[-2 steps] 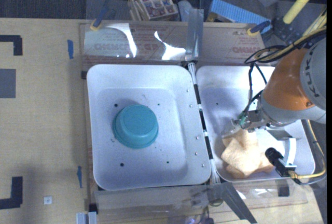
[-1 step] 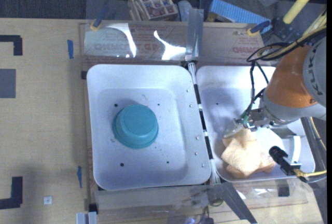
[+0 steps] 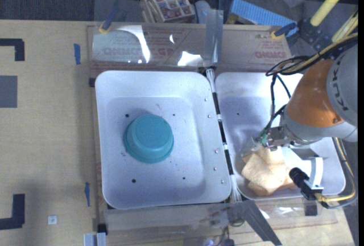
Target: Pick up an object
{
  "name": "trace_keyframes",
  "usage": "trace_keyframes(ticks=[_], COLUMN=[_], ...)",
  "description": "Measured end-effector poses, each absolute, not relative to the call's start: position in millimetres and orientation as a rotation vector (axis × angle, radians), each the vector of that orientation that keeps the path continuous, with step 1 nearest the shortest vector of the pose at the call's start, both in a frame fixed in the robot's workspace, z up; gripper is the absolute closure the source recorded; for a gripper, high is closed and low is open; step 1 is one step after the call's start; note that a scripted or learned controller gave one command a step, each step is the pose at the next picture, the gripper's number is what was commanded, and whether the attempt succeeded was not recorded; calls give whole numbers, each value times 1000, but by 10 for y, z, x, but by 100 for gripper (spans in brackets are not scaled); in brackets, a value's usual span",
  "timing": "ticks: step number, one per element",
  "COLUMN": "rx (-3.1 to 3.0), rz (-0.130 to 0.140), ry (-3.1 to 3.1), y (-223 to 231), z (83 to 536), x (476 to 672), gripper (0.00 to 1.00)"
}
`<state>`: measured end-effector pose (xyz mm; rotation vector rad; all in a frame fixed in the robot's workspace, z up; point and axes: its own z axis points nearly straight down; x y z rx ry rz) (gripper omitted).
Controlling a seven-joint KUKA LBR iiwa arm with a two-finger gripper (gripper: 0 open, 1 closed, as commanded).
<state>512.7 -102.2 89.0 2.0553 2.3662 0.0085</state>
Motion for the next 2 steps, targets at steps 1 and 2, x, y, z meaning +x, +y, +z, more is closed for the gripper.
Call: trace_keyframes(ticks=[1, 2], rx=[2057, 2057], rz=[13, 13], ry=[2361, 2360], y=[-1034, -1035], z=[996, 998], x=[5136, 5136], gripper=[100, 0])
